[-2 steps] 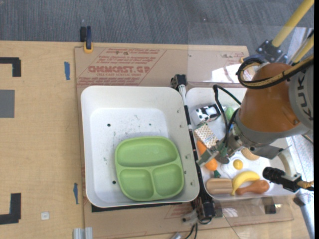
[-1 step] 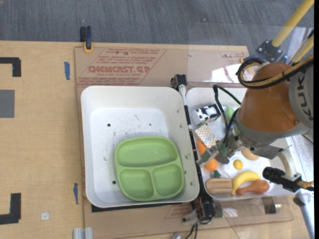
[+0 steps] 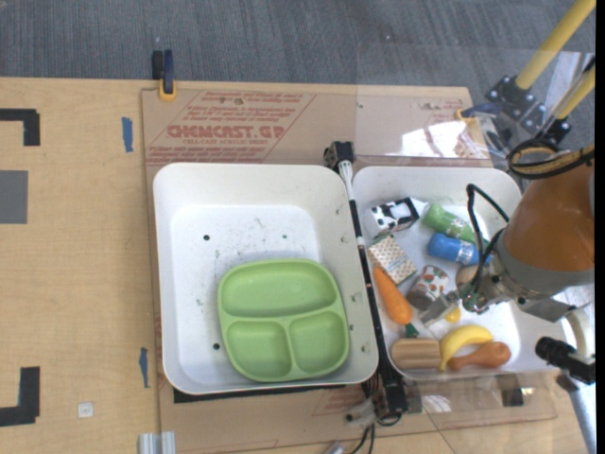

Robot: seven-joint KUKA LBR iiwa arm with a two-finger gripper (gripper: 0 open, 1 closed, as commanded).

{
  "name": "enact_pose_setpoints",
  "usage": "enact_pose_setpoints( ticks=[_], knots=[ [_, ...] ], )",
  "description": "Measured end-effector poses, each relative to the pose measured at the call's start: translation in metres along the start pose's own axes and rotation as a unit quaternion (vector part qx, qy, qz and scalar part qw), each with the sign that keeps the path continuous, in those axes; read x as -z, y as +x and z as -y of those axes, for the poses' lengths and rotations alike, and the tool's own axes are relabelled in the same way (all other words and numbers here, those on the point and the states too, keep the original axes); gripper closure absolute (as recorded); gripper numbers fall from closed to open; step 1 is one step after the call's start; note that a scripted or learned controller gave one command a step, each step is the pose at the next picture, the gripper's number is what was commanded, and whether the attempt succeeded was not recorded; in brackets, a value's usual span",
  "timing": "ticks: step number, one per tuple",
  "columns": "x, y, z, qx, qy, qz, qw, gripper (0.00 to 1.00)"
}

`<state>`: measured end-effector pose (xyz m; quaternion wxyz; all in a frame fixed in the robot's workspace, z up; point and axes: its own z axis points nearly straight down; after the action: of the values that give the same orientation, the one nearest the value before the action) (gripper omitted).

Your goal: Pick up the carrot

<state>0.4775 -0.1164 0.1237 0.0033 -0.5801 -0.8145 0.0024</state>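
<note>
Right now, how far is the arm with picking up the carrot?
Done: the arm has reached over the right bin, and the tool sits low among the items there. In hand: nothing that I can confirm. The carrot lies on the bin floor by the left wall, apart from the tool, to its left. Left: move onto the carrot, grip it and lift it.

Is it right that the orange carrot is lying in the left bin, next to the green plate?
Not quite. The carrot lies in the right bin, by its left wall. The green plate sits by itself in the left bin. The camera view shows this.
</note>
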Motion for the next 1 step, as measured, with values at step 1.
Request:
enact_pose_setpoints(
  ticks=[1],
  knots=[
    [0.0617,0.0771,-0.0301,-0.007,-0.007,0.001,1.0000,0.00]
  ],
)
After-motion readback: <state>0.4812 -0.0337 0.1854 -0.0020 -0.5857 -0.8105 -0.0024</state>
